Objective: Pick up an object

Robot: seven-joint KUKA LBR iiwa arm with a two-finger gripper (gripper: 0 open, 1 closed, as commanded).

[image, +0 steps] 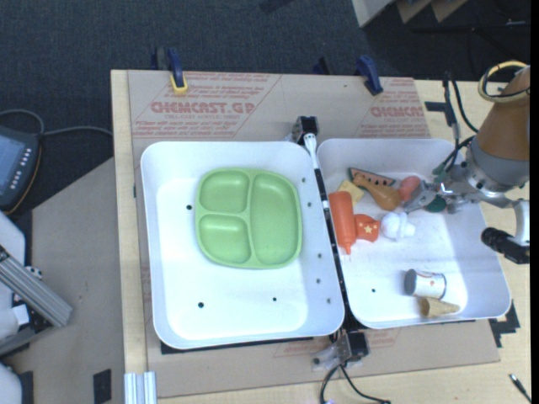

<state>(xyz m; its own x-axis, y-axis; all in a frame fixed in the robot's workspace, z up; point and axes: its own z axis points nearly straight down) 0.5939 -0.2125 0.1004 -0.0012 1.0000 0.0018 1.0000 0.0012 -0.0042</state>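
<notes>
Over right shallow white bin (484, 297): two-finger gripper (428, 197) low beside small white ball (395, 225) and orange plastic carrot (343, 220); finger state cannot be determined.

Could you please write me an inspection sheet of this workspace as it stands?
Surface: brown bench board bearing the left bin and right bin.
Job's things: in the right bin, an orange carrot toy, a white ball, a small white cup lying on its side.
Clutter: green divided plate in the left bin.
Grippers: pincer low over the right bin's far side.
Cables: black cable at left.
Surroundings: dark carpet.
</notes>
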